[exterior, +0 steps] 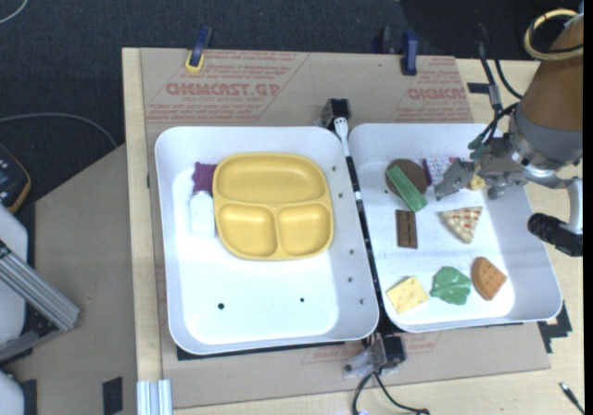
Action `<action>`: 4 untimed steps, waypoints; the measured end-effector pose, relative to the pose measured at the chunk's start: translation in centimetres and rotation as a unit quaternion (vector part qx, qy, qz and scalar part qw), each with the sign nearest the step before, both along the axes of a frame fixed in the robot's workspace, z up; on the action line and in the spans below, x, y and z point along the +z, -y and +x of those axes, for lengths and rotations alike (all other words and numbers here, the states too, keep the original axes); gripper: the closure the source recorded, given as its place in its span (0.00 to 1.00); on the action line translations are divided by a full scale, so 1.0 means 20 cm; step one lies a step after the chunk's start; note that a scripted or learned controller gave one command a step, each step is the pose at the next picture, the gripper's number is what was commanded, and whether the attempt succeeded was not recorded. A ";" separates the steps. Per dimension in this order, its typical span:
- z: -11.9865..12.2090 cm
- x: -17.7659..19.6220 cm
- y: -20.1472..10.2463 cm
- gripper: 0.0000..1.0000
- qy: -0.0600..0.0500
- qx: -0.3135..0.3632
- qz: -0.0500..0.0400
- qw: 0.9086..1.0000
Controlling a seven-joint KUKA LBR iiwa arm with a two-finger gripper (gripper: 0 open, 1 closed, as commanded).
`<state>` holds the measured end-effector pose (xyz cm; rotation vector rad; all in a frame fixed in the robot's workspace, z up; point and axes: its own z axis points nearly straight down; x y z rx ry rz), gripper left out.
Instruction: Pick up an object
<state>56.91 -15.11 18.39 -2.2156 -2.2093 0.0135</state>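
My gripper (pixel 474 183) hangs over the back of the right bin (pixel 528 307), open, its two grey fingers spread just above the floor. A small purple-and-white item (pixel 435 166) lies at its left side, partly hidden. A cracker-like wedge (pixel 462 221) lies just in front of the gripper. Further left are a green block (pixel 404 187) leaning on a brown round piece (pixel 410 171), and a brown chocolate bar (pixel 406 228). Along the front lie a yellow cheese piece (pixel 407 294), a green leafy toy (pixel 451 284) and a brown bread piece (pixel 488 277).
The left bin (pixel 269 311) holds a yellow divided plate (pixel 272 204), with a purple item (pixel 203 176) and a white item (pixel 201 214) at its left side. A ridge (pixel 357 219) separates the bins. A black fitting (pixel 556 234) juts in over the right bin's right rim.
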 end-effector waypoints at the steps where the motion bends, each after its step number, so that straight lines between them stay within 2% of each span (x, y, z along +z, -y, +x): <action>1: 0.02 0.04 0.00 0.00 0.007 0.001 -0.001 1.000; 2: 0.05 -0.26 -0.03 0.00 0.004 0.002 0.000 1.000; 3: 0.06 -0.48 -0.03 0.00 0.009 0.002 -0.001 1.000; 4: 0.07 -0.41 -0.02 1.00 0.015 0.001 -0.005 1.000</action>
